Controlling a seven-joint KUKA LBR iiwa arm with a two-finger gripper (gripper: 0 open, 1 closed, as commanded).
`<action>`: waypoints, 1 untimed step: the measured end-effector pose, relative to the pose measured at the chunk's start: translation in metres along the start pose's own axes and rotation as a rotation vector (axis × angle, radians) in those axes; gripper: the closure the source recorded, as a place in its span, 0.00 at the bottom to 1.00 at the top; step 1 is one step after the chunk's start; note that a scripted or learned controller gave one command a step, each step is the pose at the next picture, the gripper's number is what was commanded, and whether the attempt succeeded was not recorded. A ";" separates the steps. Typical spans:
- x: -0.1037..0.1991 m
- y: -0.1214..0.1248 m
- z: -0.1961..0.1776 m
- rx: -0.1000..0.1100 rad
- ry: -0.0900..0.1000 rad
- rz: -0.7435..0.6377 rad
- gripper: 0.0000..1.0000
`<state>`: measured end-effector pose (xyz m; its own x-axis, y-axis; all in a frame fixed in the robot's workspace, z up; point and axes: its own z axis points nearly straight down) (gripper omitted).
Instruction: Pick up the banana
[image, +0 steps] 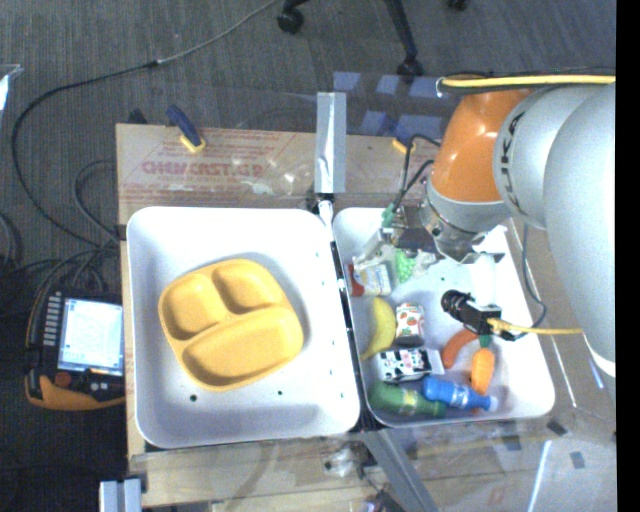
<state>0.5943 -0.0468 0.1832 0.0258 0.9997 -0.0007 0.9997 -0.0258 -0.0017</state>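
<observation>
Arm (570, 150) comes in from the right, bent over the right bin (530, 375). The orange band (478, 135) sits above the bin's far end, with the wrist pointing down and left. Gripper (400, 238) is low over the bin's far-left corner. It's buried in clutter from this angle, so I can't tell if it's open or closed, and nothing is visibly held.

Banana (378, 325) lies by the right bin's left wall, about mid-length, nearer the camera than the gripper and not touching it. A white packet (371, 273) and a small green item (405, 265) sit between the two.

Just right of the banana is a small printed box (409, 322), with a black-and-white box (404, 364) below it. A green bottle (404, 400) and a blue bottle (456, 393) lie along the near wall, with a carrot (482, 370) beside them.

Left bin (200, 412) holds a yellow divided plate (232, 322).
</observation>
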 end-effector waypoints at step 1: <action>-0.025 -0.018 0.000 0.001 -0.002 -0.096 0.00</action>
<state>0.5754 -0.0709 0.1832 -0.0702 0.9975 -0.0020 0.9975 0.0702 -0.0024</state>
